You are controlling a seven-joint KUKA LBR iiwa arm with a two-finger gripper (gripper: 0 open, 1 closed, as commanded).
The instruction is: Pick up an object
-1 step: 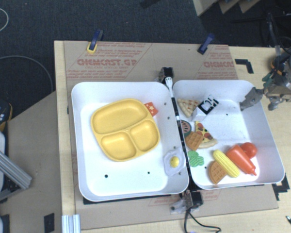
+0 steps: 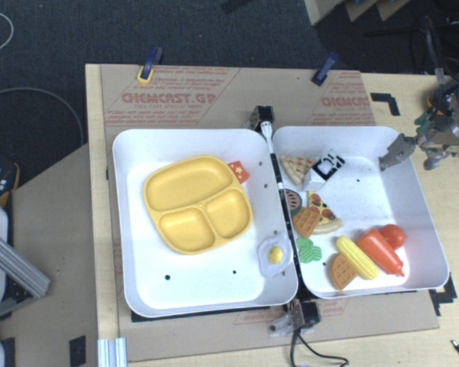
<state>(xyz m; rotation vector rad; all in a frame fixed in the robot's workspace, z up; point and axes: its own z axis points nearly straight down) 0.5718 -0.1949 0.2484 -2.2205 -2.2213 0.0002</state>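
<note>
The claw hangs by the right bin's far edge. Whether it's clenched, I can't tell. Toy corn lies apart.

Toy corn cob, hot dog, waffle, lying in right bin

Grey metal hand (dark cables behind), blurred joints.

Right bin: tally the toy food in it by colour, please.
In the right bin:
Tan or brown (pizza slice, waffle, cookie): 3
Yellow (corn): 1
Red (hot dog, tomato): 2
Green (leafy piece): 1
Total: 7
</note>
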